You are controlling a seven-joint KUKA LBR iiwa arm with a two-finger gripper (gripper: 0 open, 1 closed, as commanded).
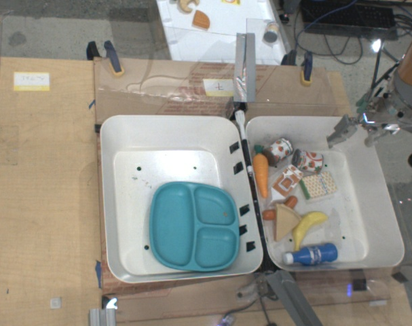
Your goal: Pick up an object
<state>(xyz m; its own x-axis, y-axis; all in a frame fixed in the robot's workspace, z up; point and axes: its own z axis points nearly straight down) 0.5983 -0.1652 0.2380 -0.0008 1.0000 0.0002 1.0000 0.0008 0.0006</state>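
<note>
The blue bottle (312,255) is closest to us. It lies on its side at the front of the right bin (385,216), with its white cap pointing left. Just behind it is a yellow banana (306,227), curved and tilted. The banana touches a tan wedge (284,220) that looks like a slice of bread or cheese. A small red thing (269,215) sits beside the wedge on its left.

Farther back, an orange carrot (260,174) lies along the left wall of this bin, with its green top pointing away from us. Next to it are a few small toy food packs: a red and white carton (288,180), a pale checked block (319,185), and two small round red and white things (280,149) (313,160) behind them. They are all crowded close together.

The left bin (117,182) holds a teal plate (193,227) with three sections. It lies flat near the front.

The gripper (358,129) is up at the back right corner of the right bin, above the rim. Its two fingers are spread apart, and nothing is between them. It is well apart from the toy food.
</note>
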